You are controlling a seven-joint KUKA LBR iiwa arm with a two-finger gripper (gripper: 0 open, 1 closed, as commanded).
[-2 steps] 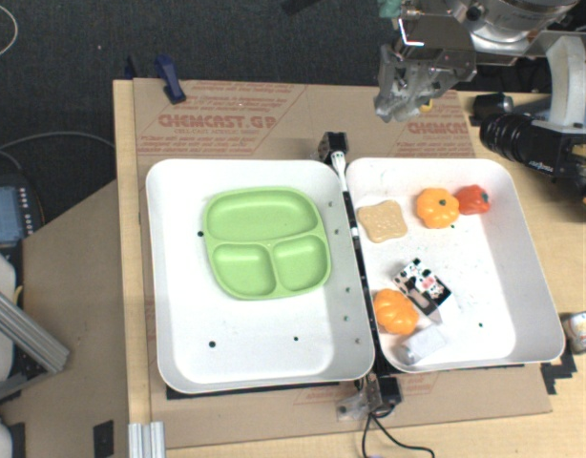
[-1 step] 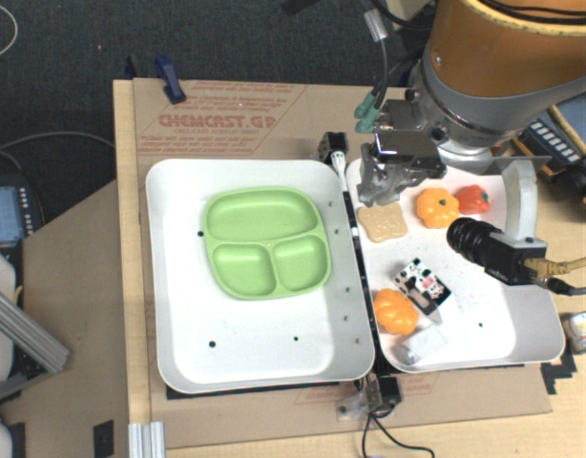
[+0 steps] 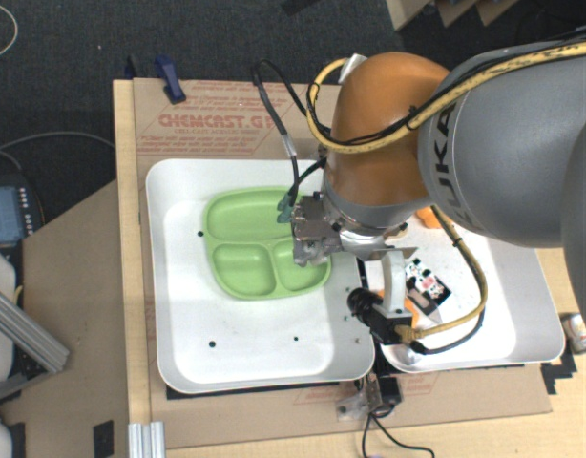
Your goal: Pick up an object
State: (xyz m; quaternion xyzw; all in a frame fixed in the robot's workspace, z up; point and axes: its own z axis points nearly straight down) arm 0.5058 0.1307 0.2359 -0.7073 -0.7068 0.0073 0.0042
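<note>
Reading "CHEMCAST" in red on the cardboard sheet.

A green divided plate lies in the left white bin, toward its right side. The arm's orange band hangs over the seam between the bins, and the tool sits at the plate's right edge.

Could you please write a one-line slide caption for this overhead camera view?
KUKA arm reaching over two white bins, its wrist above a green divided tray in the left bin.
</note>
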